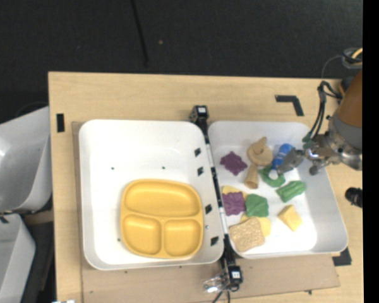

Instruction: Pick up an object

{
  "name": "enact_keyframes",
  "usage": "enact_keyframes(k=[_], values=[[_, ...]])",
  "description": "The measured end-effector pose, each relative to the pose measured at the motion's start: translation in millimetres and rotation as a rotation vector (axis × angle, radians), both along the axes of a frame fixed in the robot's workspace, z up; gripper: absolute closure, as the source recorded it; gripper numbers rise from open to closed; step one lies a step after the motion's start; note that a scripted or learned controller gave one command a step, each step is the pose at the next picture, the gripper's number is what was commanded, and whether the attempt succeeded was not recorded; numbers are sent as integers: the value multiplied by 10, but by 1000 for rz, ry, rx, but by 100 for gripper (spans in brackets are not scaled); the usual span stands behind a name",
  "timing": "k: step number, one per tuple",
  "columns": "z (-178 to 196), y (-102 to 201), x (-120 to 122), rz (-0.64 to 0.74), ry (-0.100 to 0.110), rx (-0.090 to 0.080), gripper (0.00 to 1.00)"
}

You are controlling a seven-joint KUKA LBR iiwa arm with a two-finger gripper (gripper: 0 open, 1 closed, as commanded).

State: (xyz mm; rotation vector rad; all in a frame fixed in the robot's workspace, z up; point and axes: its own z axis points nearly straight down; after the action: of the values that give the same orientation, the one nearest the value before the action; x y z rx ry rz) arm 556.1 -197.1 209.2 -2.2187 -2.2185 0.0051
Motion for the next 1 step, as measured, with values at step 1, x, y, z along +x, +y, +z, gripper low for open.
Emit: enact_keyframes(k=[1], values=[[-167,57,-563,-3,4,1,0]])
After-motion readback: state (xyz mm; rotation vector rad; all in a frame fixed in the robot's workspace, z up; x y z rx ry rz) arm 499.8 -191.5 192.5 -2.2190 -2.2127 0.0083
